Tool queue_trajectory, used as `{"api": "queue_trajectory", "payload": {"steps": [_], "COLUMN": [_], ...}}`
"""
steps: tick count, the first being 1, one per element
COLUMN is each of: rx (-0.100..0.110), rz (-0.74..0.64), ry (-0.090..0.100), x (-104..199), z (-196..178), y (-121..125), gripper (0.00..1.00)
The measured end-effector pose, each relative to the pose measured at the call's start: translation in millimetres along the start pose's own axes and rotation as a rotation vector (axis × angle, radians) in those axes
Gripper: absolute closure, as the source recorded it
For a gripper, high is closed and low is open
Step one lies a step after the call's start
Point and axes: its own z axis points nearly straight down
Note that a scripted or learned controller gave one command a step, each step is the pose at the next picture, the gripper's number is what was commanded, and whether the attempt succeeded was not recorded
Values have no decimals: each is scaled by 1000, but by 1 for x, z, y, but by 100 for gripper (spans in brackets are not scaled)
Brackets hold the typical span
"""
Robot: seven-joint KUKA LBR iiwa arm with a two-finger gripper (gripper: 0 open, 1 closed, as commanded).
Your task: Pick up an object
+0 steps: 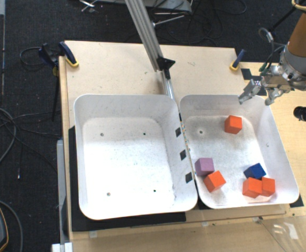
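Bench (121, 67): pale board, two white bins.
Floor: dark, cables.
Right bin (279, 151): six blocks.
Gripper (258, 96): jaws spread open, gripping nothing, above the bin's far rim.

Left bin (90, 114): floor open across whole frame-left half. Right bin (277, 151): centre and upper-left floor open. Obstacles: lone orange cube (233, 124) upper middle; purple cube (204, 166) touching orange cube (215, 181) lower left; blue cube (255, 170) beside two orange cubes (258, 187) lower right. Slanted metal pole (146, 28) crosses upper centre, ending at divide between bins.
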Motion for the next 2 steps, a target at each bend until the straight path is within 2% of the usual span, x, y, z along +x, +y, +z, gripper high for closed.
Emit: {"api": "queue_trajectory", "payload": {"steps": [1, 2], "rx": [5, -3], "rz": [-1, -1], "ry": [2, 0], "x": [12, 11], "z": [132, 117], "y": [-3, 0], "gripper": [0, 100]}}
